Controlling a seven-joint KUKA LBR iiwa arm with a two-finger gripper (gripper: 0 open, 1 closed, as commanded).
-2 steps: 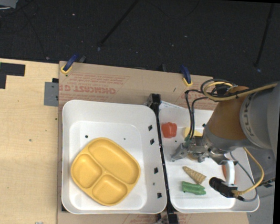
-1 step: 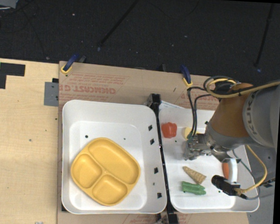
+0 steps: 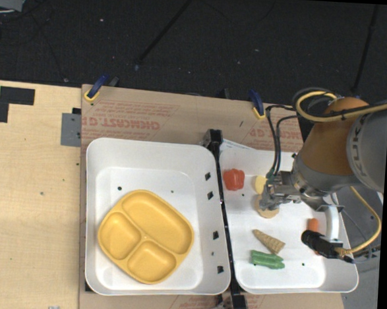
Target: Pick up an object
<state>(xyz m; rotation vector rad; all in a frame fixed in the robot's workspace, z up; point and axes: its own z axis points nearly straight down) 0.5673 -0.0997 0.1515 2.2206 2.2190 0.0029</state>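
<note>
Yellow divided plate [image 3: 146, 236] in left bin [image 3: 99, 177]; arm [image 3: 332, 153] above right bin's [image 3: 343, 281] small items.

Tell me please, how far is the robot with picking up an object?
Done: the arm has reached into the right bin and the gripper is low over a small tan piece. In hand: nothing can be seen lifted; whether it grips that piece cannot be told. Left: the grasp and lift. The red object, cone and green object lie on the bin floor; the yellow tray sits in the left bin.

Right bin: red piece [image 3: 233, 180], pale yellow piece [image 3: 261, 183], tan cone [image 3: 269, 241] lying flat, green piece [image 3: 267, 260] just beside it.
</note>
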